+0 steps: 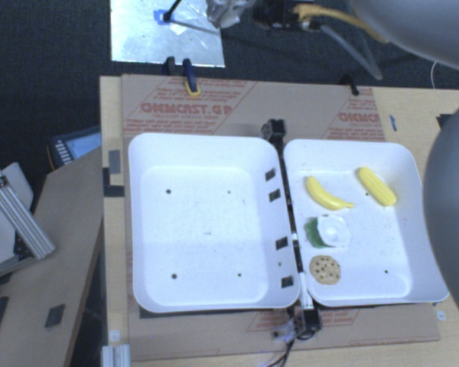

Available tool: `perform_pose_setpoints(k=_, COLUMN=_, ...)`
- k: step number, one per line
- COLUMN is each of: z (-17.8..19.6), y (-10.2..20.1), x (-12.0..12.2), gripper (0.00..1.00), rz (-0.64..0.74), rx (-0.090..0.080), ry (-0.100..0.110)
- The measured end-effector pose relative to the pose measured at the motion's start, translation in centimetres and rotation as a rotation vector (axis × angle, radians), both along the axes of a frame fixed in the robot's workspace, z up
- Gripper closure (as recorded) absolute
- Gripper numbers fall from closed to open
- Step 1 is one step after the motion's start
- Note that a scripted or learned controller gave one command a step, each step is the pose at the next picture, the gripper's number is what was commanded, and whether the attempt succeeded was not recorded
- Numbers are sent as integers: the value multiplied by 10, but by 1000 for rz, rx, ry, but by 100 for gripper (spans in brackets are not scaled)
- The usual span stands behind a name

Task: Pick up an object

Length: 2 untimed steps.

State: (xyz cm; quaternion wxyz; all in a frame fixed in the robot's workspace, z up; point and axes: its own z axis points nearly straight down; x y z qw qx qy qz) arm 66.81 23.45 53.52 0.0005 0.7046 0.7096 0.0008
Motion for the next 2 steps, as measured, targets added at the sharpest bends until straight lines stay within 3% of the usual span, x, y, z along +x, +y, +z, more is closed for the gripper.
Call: perform_pose_setpoints(k=2, z=0, y=0, x=0, gripper=100, rz=0, rx=0, ry=0)
